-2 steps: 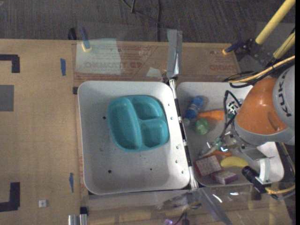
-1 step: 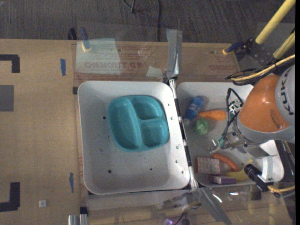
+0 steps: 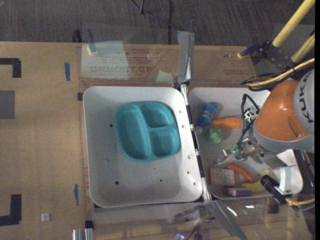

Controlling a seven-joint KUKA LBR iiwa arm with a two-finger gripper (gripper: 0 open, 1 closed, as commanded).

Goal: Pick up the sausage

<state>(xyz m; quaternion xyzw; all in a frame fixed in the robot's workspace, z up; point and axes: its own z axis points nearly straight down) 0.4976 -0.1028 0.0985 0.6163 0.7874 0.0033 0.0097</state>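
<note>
Over the right bin (image 3: 200,95) hangs the arm (image 3: 282,116), its orange band broad in the view and part of the white lettering "KU" readable at the far right edge. Below the band the gripper (image 3: 235,153) points left and down into the bin; whether its fingers are apart or together I cannot tell, since they are thin, blurred and mixed with cables.

Just under the gripper lies the sausage (image 3: 243,172), a reddish-orange curved piece near the bin's lower middle, touching or just beside a pale box (image 3: 221,176) on its left (the box has print on it, too small to read). Nothing shows between the fingers. Below these lies a small purple pack (image 3: 238,191), and a yellow piece (image 3: 256,187) sits just right of it.

Higher in the same bin are a carrot (image 3: 226,122), a blue bottle (image 3: 207,114) to its left, tilted, and a green ball (image 3: 215,135) just below them.

Left bin (image 3: 95,149) holds a teal tray (image 3: 147,130) with three compartments. Behind that bin, on the counter (image 3: 40,134), a clear sheet lies over faint reddish mirrored writing that I cannot make out.
</note>
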